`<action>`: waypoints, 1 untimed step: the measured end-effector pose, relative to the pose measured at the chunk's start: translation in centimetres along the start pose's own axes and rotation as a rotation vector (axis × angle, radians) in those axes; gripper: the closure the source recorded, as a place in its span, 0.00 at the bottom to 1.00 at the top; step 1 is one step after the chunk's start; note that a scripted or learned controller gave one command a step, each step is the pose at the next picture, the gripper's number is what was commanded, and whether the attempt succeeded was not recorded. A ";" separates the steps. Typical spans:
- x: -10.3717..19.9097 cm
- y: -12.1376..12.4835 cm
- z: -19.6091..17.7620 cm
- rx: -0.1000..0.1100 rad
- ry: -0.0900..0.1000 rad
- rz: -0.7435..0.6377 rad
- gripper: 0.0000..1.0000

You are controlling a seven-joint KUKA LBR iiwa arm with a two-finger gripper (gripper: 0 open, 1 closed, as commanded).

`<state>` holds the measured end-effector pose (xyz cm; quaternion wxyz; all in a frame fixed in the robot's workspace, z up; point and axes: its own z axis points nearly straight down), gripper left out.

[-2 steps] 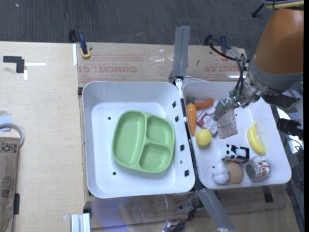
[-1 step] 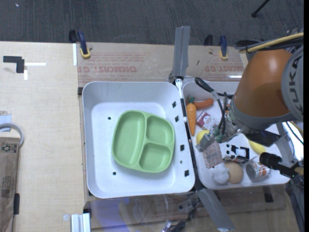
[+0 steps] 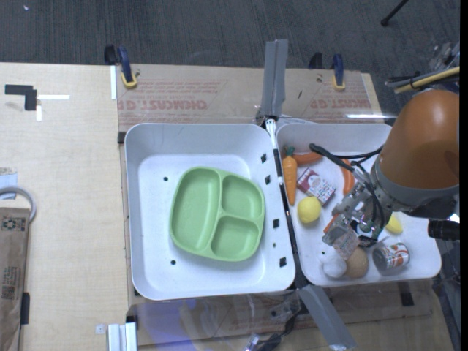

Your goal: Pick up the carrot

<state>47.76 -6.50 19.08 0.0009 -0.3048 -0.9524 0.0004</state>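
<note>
A: Camera view check; where's the carrot (image 3: 290,175)?

B: Right bin (image 3: 424,265), far-left side, lying along the wall beside the divider; green top toward the far end; a yellow lemon (image 3: 309,210) sits just near its tip.

A: Pincer (image 3: 349,229)?

B: Low over the right bin's middle, among clutter; well apart from the carrot; can't tell its state, too cluttered to read.

A: Left bin (image 3: 146,196)?

B: Green divided plate (image 3: 217,213) in it; both bins side by side on the desk (image 3: 58,189).
</note>
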 end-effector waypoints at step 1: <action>-4.0 -1.2 -3.0 -0.002 -0.004 -0.032 1.00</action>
